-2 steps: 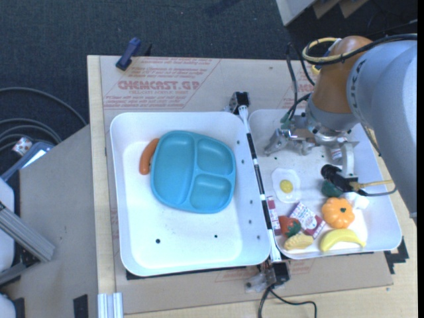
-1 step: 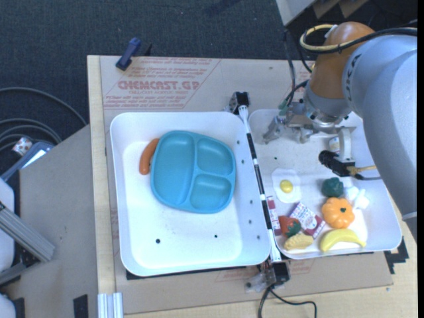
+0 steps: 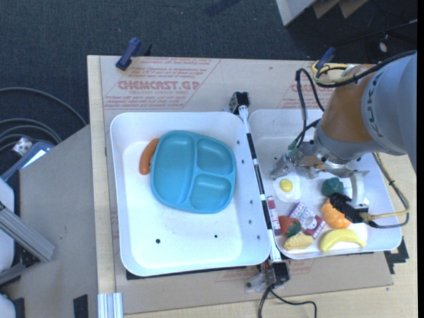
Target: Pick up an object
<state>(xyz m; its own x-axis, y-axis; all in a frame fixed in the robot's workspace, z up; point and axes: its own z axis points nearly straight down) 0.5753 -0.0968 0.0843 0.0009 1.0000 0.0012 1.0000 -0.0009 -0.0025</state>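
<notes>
— Hovering where? 
— The gripper [image 3: 306, 165] hangs over the right bin [image 3: 278, 128], just beside the fried egg [image 3: 286, 188]. 
— Holding anything? 
— Cannot tell; the arm [image 3: 371, 111] hides its grip.

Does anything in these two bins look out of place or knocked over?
Mildly odd: in the left bin, an orange sausage-like toy lies half tucked under the edge of the blue divided plate, not on it. The toy food in the right bin is just jumbled together.
</notes>
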